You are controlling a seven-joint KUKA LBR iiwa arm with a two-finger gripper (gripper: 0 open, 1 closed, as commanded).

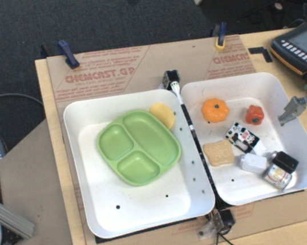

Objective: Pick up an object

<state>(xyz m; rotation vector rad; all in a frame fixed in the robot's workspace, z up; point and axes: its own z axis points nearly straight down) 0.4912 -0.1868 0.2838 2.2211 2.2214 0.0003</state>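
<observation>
White bins: two shallow bins were set side by side on a cardboard-covered bench (133, 64), the left bin (99, 214) filling the centre-left of the frame and the right bin (288, 97) the centre-right.
Left bin contents: a green divided plate (139, 148) was laid near the bin's middle, with a yellow object (163, 113) touching its upper right edge.
Right bin contents: an orange pumpkin-shaped object (215, 110) was seen in the upper left part, and a small red object (254, 114) to its right, apart from it.
Middle of right bin: a black-and-white patterned item (241, 136) was placed just above a tan bread-like slice (219, 153).
Lower right of right bin: a pale grey block (252, 163) was found beside a small can-like item with a black top (281, 170) (the two appeared to touch).
Gripper: the gripper (300, 106) was seen at the right edge of the frame, over the right bin's right rim, well apart from every object.
Jaw state: whether the jaws were released or clenched could not be told; nothing was seen between them.
Bench clamps: a blue clamp (67, 53) and a yellow-blue clamp (220, 36) were fixed at the upper edge.
</observation>
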